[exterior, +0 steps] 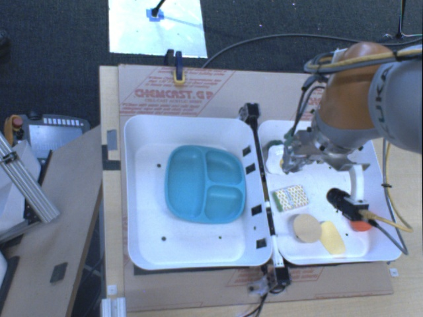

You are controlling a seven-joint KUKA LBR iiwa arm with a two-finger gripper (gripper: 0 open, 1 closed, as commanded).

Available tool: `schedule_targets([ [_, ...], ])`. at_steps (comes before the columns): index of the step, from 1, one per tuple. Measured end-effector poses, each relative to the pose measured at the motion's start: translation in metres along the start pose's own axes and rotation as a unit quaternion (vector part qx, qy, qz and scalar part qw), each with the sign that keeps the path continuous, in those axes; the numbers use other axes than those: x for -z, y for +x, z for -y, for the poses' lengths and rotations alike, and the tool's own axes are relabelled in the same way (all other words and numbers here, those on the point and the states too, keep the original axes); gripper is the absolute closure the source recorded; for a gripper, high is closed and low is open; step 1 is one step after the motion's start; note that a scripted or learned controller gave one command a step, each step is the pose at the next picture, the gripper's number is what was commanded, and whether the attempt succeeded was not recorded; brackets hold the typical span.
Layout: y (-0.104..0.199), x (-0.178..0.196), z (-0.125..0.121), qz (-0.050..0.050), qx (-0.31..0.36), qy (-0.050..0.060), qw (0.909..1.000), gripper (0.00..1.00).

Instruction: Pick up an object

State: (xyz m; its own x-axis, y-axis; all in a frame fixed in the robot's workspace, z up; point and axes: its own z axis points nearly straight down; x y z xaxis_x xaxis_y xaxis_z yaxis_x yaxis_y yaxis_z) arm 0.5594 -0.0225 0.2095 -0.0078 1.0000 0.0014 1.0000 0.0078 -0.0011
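1 blue plate in left bin; gripper state unclear.

Tabletop is carrying a printed cardboard sheet, lying flat beneath both bins. Left bin and right bin are sitting side by side on the sheet, touching along a black clipped seam. A yellow-and-black clamp is gripping the sheet's far edge.
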Motion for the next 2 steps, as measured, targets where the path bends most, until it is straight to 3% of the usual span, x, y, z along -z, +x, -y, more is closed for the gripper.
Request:
schedule_targets([
  [2,0.098,0.013,0.021,0.0,0.001,-0.002,1.0,1.0],
])
